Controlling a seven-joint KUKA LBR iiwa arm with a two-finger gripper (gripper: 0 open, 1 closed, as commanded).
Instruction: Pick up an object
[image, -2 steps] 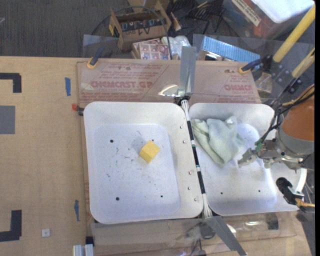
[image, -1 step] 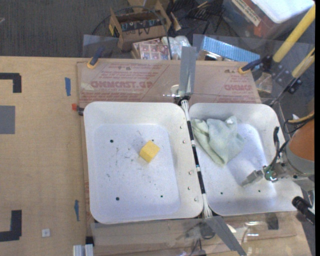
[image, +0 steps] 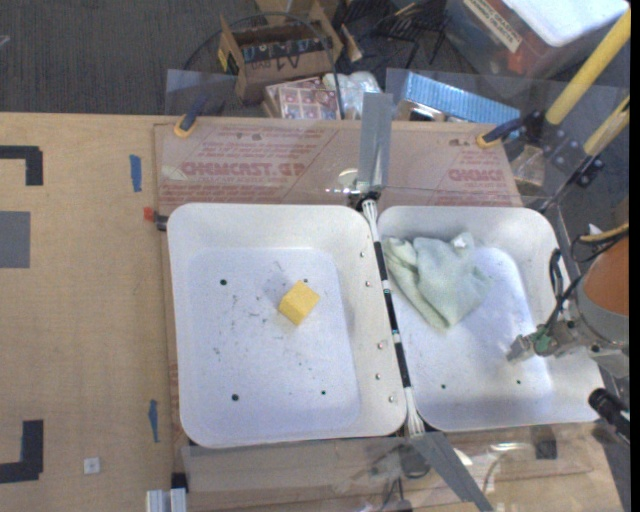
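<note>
Pincer hovers low in right bin, grip state unclear; cloth nearby; yellow block in left bin.

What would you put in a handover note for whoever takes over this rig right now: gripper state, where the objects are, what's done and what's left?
Gripper: low over the right bin, near its right side, nothing visible between its fingers; whether they are open or shut can't be made out.
Objects: a yellow block lies near the middle of the left bin. A pale green cloth, crumpled, lies in the upper left part of the right bin, apart from the gripper.
Done: no pick to see yet; both things lie in the bins.
Left: close on one object, probably the nearby cloth, and lift it.
</note>
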